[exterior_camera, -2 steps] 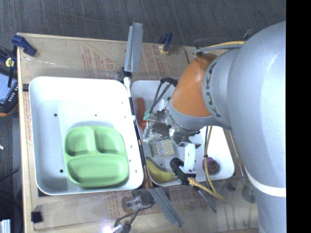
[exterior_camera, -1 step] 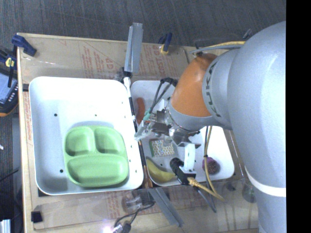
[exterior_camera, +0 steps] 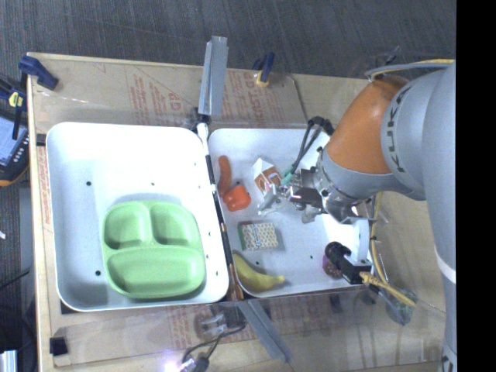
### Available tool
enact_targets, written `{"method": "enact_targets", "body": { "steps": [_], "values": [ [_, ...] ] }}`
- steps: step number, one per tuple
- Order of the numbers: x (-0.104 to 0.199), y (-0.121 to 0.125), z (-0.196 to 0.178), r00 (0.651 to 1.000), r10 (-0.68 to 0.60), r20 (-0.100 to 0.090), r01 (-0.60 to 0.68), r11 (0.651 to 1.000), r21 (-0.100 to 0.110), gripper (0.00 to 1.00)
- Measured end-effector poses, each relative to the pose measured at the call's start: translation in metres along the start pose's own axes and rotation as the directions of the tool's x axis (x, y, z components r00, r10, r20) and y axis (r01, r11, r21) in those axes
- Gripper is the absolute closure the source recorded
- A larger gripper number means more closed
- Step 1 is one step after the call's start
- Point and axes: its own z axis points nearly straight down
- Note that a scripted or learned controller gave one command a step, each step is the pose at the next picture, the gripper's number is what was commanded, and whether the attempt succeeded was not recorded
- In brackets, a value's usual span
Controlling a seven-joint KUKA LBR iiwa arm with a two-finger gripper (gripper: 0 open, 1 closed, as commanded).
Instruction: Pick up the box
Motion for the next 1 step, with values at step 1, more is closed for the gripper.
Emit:
{"method": "enact_targets", "body": {
  "steps": [1],
  "values": [
    [0.0167,-0.0054,0.1087,0.999,-0.049,0.003,0.049,0.999,0.002,0.00]
  ]
}}
